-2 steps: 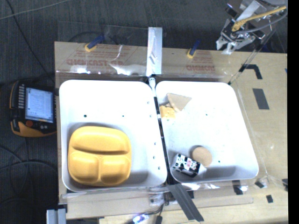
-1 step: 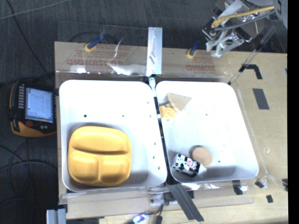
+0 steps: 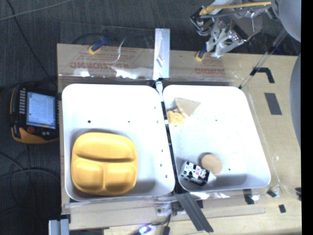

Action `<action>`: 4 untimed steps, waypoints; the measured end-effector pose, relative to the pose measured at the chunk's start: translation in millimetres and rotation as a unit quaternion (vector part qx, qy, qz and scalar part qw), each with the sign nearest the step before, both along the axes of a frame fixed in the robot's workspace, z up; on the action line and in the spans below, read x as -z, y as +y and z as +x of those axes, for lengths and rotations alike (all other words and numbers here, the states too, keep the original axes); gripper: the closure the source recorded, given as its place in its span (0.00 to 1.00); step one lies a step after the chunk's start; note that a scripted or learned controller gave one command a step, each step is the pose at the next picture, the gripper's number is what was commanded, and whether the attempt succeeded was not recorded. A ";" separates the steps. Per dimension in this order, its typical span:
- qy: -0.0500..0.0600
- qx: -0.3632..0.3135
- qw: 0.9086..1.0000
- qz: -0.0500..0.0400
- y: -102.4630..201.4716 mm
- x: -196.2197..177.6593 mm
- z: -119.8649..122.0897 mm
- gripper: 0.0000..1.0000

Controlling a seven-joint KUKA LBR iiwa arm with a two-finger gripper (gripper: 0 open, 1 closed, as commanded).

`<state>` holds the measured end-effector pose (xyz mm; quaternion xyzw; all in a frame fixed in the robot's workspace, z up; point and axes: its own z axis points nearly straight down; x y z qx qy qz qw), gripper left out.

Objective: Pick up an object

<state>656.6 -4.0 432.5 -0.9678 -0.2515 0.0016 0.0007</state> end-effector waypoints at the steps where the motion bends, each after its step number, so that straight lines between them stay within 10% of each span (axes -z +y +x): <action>1: 0.000 0.052 0.999 -0.002 -117.7 -0.5 -13.2 1.00; 4: 0.000 0.124 0.992 -0.001 3.2 -0.1 3.2 1.00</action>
